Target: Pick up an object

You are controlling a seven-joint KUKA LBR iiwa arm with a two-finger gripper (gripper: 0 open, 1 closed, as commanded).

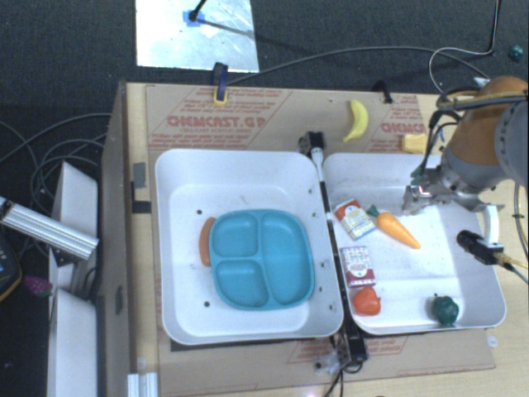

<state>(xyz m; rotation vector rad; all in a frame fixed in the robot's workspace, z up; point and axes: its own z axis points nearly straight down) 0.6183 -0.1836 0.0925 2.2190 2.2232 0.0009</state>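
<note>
A dark carpeted floor surrounds the worktop (248, 110), a board lined with printed cardboard that carries two shallow white bins side by side. The left bin (178, 222) holds a blue divided plate (263, 259) with an orange sausage-like piece (204, 241) tucked at its 9 o'clock edge. The right bin (463, 292) holds a carrot (397, 229) near its middle, a small carton (355, 219) just at the carrot's 9 o'clock, a second carton (357, 266) at 6 o'clock of the first, a red tomato-like piece (366, 301) below that, and a dark green piece (445, 308) toward the bin's 5 o'clock corner. A banana (357, 120) lies outside the bins on the cardboard at 12 o'clock. The gripper (417, 197) hangs over the right bin, just at the carrot's 1 o'clock; whether its fingers are spread or pressed together I cannot tell. Nothing appears lifted, so the pick seems not yet made, with the carrot the likeliest target.
</note>
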